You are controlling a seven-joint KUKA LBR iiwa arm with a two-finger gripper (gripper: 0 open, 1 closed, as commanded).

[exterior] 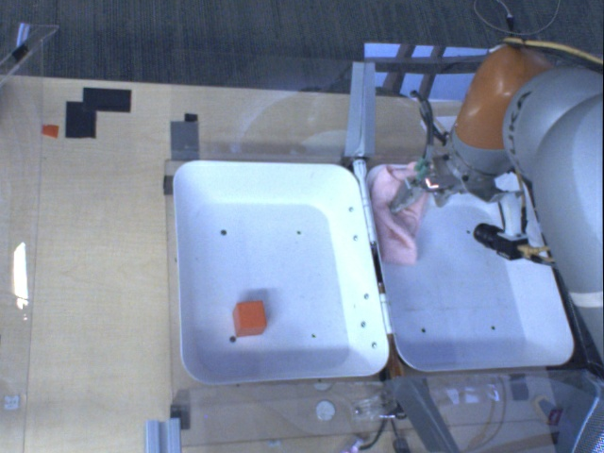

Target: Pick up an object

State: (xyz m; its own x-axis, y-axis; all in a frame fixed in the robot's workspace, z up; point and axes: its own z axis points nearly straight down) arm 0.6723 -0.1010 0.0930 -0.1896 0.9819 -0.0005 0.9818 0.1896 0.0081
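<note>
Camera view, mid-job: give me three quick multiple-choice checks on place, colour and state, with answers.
1. Where does the orange block lie?
A. left bin, near its front
B. right bin, centre
C. on the bench outside the bins

2. What colour is the cloth?
A. blue
B. pink
C. green

3. How does the cloth lie?
A. folded flat in the left bin
B. crumpled at the right bin's left edge, by the end effector
C. hanging off the bench front

Answers: 1 A, the block sits in the left bin's lower-left part. 2 B, it is plainly pale pink. 3 B, it bunches against the divider under the arm's tip.
</note>
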